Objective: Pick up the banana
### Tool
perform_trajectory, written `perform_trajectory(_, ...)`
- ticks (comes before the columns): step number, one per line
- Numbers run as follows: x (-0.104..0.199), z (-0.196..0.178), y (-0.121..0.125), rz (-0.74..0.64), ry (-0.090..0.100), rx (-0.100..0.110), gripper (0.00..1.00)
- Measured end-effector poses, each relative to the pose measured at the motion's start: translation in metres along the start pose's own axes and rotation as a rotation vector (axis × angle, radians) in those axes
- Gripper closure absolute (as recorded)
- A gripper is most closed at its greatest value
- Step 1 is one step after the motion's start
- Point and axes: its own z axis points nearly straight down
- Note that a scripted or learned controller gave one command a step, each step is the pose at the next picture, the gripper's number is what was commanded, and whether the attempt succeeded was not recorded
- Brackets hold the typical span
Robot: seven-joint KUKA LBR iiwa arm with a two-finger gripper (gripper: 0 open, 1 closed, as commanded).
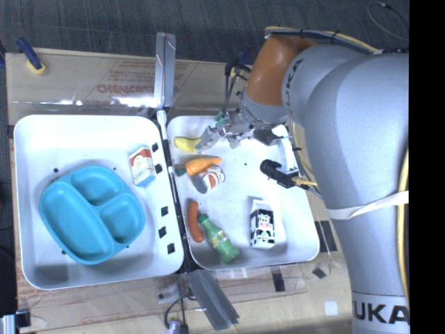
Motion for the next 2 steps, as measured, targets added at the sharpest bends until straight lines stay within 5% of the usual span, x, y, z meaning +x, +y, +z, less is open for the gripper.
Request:
perform_trajectory(1, 0.020, 0.007, 0.002, -0.097, 0.003, 0.003, 0.00)
perform_trajectory(2, 0.001, 0.018, -0.023, -0.380, 0.002, 0.002, 0.00)
